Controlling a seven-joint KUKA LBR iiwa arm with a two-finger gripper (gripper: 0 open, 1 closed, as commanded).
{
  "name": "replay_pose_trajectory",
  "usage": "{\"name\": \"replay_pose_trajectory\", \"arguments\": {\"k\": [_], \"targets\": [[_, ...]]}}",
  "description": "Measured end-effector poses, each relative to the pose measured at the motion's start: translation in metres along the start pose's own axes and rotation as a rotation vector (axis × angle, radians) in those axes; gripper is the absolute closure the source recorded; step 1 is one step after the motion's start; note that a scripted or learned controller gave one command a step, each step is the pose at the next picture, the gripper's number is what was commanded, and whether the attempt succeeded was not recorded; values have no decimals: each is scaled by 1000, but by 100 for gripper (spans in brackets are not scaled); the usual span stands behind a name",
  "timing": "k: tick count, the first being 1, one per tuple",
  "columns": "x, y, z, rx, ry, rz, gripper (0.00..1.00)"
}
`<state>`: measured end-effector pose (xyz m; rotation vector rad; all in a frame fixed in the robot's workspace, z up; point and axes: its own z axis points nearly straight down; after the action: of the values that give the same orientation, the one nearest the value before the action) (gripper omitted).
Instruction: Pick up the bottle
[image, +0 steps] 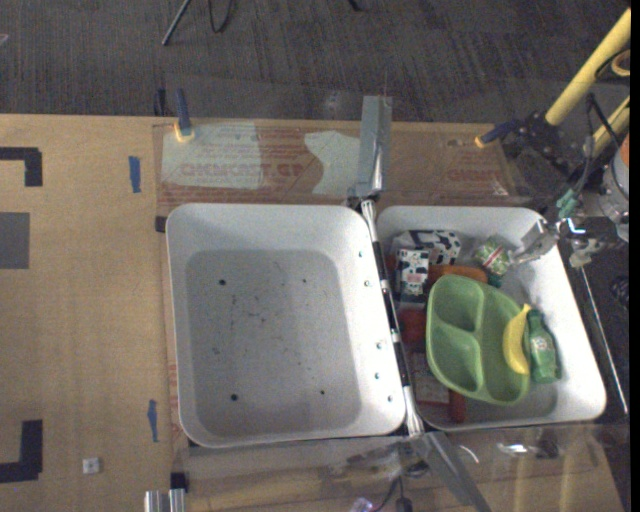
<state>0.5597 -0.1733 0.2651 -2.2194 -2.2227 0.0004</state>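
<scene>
Green bottle (541, 346) lying in R bin (585, 345), touching banana (516, 340) on green tray (470, 340). Gripper (540, 243) above far rim; finger state can't tell.

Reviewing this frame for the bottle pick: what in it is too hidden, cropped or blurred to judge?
- Gripper: small and blurred at the right bin's far corner; finger state unreadable.
- Arm: mostly cut off by the view's right edge.
- Green bottle: label too small to read.
- Red-orange items: largely covered by the green divided plate; identity unclear.
- Small can: print too blurred to read.
</scene>
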Motion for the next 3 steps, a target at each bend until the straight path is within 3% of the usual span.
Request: {"name": "replay_pose_trajectory", "arguments": {"k": [1, 2, 3], "targets": [[23, 11, 150, -4, -2, -1, 0], [31, -8, 167, -39, -13, -4, 0], [31, -9, 167, -39, -13, -4, 0]]}}
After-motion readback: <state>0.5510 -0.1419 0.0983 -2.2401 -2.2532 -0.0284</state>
